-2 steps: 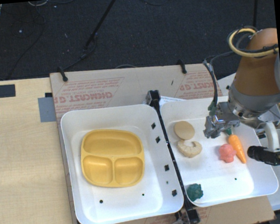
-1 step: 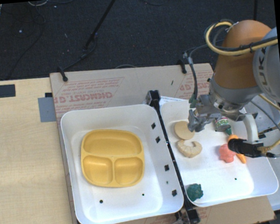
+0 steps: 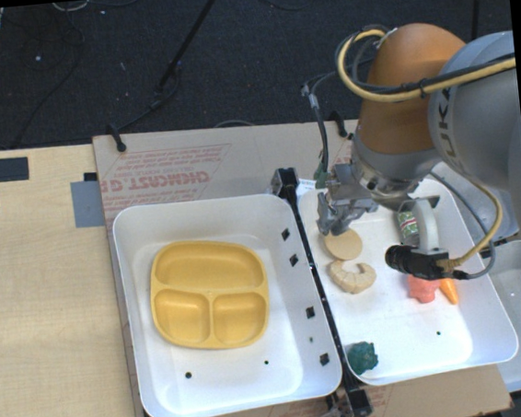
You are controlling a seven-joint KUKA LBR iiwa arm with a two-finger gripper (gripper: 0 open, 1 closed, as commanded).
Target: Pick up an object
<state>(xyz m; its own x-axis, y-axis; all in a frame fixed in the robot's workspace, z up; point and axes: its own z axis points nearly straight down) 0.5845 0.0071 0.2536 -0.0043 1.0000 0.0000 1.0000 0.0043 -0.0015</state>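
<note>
Pale wood is the surface (image 3: 41,319), the biggest thing I see from my station, and a brown cardboard sheet (image 3: 173,166) lies on it under both bins. The grey arm (image 3: 472,107) with its orange band comes in from the right and is bent over the right bin (image 3: 414,349). The left bin (image 3: 285,358) stands just beside it, and their long walls touch in the middle.

In the left bin there is one yellow plate (image 3: 209,292) with three compartments, lying flat near the centre.

All the small things are in the right bin. The jaws are at its back left part, directly over a round beige disc (image 3: 344,244). I cannot tell if they are open or closed, and I do not see anything held between them. Just in front of the disc lies a beige bread-like piece (image 3: 353,276) with a bite-shaped gap; the two are almost touching. To the right of them is a red object (image 3: 422,289), with a small orange piece (image 3: 449,292) against its right side. Behind the red object stands a small can (image 3: 409,225), partly hidden by the arm. A dark green lump (image 3: 362,357) sits alone in the front left corner, well apart from the others.
</note>
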